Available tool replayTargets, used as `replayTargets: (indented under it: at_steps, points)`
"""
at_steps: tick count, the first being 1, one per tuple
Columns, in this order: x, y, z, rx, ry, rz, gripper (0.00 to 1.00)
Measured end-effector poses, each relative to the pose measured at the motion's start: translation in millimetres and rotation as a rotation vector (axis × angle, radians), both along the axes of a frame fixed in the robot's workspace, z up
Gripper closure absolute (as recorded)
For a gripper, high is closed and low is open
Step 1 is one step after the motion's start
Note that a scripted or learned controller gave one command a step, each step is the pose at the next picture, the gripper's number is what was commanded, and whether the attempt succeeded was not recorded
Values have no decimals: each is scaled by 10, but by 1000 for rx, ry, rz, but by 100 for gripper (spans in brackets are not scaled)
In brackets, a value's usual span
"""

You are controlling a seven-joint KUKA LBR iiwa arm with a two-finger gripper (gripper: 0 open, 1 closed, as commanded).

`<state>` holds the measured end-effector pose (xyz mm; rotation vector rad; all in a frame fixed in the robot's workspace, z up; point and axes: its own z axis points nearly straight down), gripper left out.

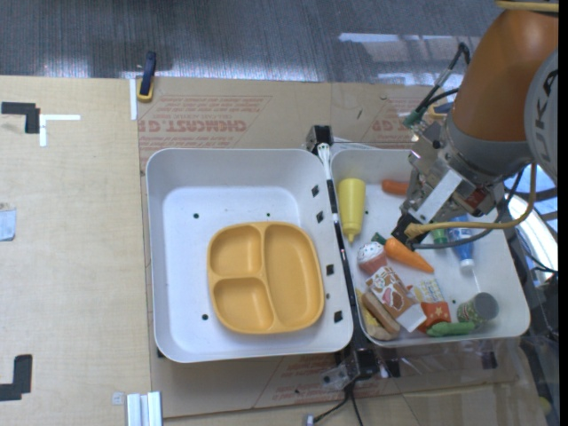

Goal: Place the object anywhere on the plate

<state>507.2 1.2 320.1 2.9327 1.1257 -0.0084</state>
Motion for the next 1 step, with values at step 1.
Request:
replayTargets:
  at_steps: [1]
  points:
    - [118, -185, 1301, -1, -5, -2, 100]
